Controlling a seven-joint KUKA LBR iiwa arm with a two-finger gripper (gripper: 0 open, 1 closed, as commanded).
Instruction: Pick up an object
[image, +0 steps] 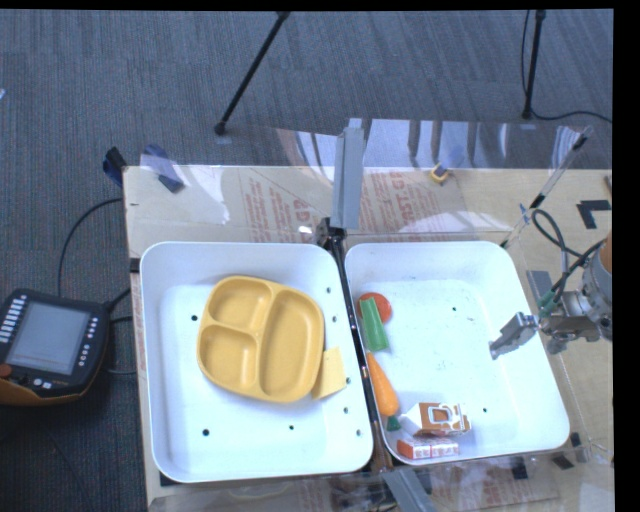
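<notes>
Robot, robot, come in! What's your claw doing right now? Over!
Gripper over right bin's right side, nothing between fingers. Carrot, green stick, small carton along left and front. Path clear.

1. The arm enters at the right edge of the camera view — mostly cut off by the frame.
2. Its gripper points left — fingers too small to judge.

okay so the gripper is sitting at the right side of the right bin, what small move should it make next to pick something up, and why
Probably slide left and toward the near edge, over the small orange and white carton. The gripper sits by the right bin's right wall above bare floor, with nothing between its fingers. The carton is the closest item; the carrot and green stick lie against the left wall.
</notes>
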